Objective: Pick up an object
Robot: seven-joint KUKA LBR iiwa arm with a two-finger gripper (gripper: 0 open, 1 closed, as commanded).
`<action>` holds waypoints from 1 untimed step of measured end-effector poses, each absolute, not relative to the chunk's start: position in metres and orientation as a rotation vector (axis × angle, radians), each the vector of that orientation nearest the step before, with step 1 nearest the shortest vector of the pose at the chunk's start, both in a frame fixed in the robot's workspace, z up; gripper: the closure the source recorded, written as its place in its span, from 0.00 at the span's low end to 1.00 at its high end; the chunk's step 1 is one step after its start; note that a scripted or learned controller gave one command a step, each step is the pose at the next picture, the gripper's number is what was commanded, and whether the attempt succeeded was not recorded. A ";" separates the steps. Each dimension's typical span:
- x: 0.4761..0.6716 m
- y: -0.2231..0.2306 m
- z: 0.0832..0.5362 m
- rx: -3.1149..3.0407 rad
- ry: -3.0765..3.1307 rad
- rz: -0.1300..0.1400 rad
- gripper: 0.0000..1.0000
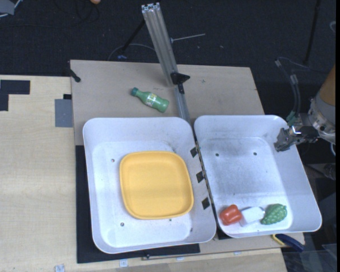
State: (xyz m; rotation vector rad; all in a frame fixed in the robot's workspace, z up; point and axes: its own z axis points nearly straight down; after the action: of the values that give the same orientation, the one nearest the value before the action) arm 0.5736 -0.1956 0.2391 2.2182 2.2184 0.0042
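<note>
A: Target? Claw?
B: Red pepper (pixel 230 214), glossy, near corner of right bin (pixel 243 163), touching white block (pixel 252 215); green grapes (pixel 273 213) beyond. Claw (pixel 284 139) over bin's far-right rim; grip state unreadable.
A: Surroundings?
B: Tan worktop (pixel 215 89), dark floor.

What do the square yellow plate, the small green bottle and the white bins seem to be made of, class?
The square yellow plate looks like moulded plastic: uniform matte colour, rounded corners, raised rim. The small green bottle, lying on the bench, seems glossy plastic, possibly a toy, with a pale label. The shallow white bins appear to be smooth thin plastic or coated sheet; grey scuffs mark the right one's floor.
</note>
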 end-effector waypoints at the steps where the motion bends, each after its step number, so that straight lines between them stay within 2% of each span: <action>1: 0.573 -0.196 0.246 2.222 2.220 0.000 1.00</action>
State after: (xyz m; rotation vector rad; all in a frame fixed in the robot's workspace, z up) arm 0.5735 -0.1964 0.2461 2.2224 2.2204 -0.0003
